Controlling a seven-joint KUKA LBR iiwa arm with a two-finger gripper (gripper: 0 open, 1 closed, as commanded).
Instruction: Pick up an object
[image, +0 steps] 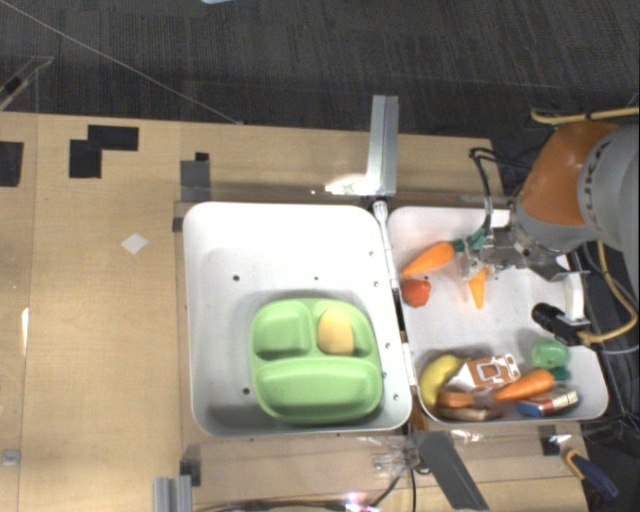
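The gripper (478, 262) hangs over a small carrot (477, 288); finger state unclear. Light, stiff, slick—grip its thick end.

A green divided plate (315, 365) holds a yellow lemon (336, 331); an orange carrot (429, 259) lies in the white bin (520, 300).

wooden bench (90, 330), two white bins (230, 250)

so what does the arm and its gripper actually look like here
The arm is grey and rounded, with a broad orange band above the wrist. Black cables loop beside it, and a yellowish one runs lower down. The gripper is small, dark metal hardware with a bit of green at its side.
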